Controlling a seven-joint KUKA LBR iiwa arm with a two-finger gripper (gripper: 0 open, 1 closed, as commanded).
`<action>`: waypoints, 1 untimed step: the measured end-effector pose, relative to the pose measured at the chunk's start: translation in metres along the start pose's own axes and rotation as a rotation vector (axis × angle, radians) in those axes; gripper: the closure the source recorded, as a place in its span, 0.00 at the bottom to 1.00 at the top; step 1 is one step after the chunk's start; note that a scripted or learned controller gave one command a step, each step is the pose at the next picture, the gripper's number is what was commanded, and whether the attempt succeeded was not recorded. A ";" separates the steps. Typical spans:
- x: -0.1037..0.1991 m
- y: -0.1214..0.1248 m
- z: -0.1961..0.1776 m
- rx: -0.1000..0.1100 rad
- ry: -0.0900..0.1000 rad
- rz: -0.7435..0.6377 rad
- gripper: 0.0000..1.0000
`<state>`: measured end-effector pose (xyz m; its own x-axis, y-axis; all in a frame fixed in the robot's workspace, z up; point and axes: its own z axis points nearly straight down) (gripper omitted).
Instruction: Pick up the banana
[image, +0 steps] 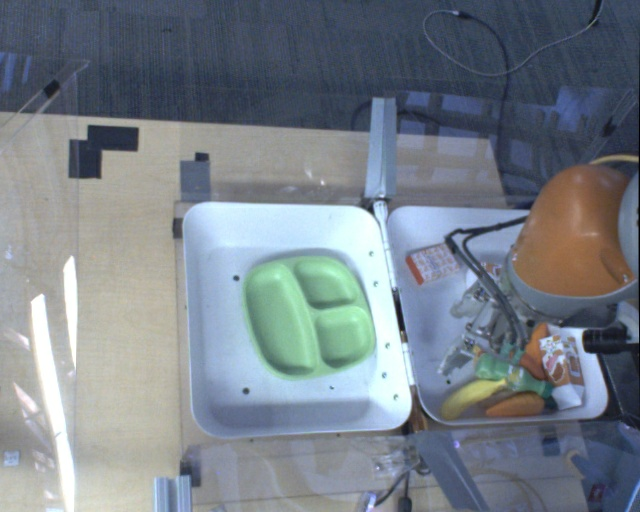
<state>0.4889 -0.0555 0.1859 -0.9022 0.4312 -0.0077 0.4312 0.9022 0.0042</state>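
In the right bin's near corner the banana (468, 398) lies by a carrot (515, 405); the claw (478, 335), spread, should straddle the banana alone

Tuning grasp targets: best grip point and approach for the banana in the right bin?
Probably the banana's free left half, from above. It lies flat by the front wall of the right bin, its right end crowded by an orange carrot-like item and a green piece. Close across its narrow width. The gripper is just above it.
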 end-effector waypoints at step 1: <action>-0.013 -0.028 0.086 0.000 -0.002 -0.245 0.00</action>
<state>0.4897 -0.0863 0.0997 -0.9799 0.1992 -0.0103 0.1991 0.9800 0.0025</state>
